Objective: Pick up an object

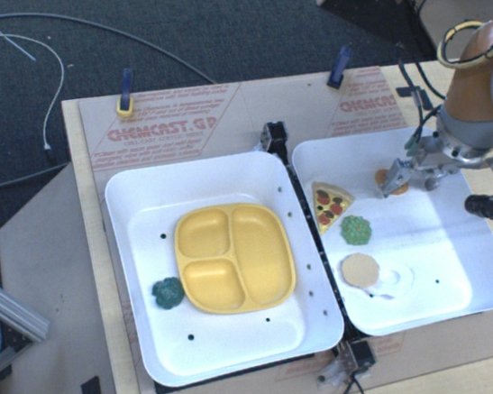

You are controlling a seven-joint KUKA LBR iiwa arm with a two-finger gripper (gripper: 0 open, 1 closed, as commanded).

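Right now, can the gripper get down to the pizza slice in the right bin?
Probably yes. The gripper hangs over the same right bin, just to the pizza slice's right, with bare bin floor between them. The green piece lies apart, nearer the camera.

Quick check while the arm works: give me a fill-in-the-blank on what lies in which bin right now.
1. The yellow tray lies in the ____ bin.
2. The tray has ____ compartments.
3. The pizza slice lies in the ____ bin, beside the green ball.
4. The broccoli lies to the ____ of the tray.

Missing words: left; three; right; left
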